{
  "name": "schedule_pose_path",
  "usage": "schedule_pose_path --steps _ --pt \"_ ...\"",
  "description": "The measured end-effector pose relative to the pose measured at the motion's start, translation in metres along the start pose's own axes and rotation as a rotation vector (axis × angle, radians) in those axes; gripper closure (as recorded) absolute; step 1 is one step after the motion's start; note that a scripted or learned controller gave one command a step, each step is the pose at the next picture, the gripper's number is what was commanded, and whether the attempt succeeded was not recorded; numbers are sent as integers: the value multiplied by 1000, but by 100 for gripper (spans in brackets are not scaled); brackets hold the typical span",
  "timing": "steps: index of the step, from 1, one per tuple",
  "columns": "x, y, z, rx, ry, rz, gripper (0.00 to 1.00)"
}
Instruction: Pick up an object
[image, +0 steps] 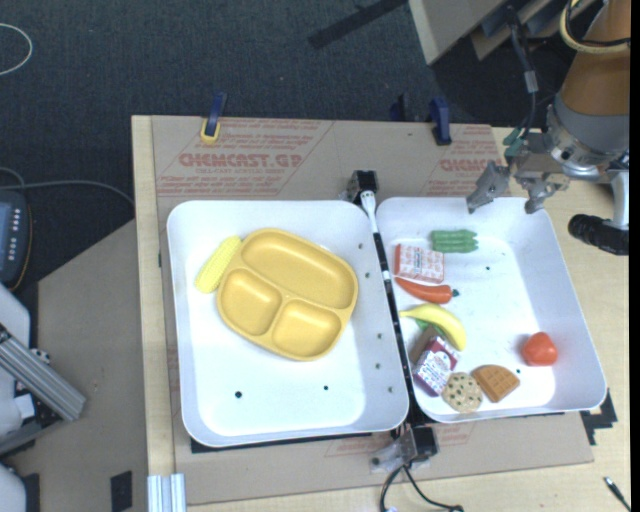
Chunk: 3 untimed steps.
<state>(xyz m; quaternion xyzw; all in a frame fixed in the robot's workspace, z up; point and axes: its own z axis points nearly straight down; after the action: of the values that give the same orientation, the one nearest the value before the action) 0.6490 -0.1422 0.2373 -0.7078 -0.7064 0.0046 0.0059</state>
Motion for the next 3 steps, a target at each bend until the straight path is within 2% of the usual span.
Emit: schedule_pose_path --steps 1,2,3 --pt "0 2 -9 -15 -2 -2 0" --pt "-3 12 44 -9 -1 -3 0" --pt "3 8 107 -8 0 -3 0"
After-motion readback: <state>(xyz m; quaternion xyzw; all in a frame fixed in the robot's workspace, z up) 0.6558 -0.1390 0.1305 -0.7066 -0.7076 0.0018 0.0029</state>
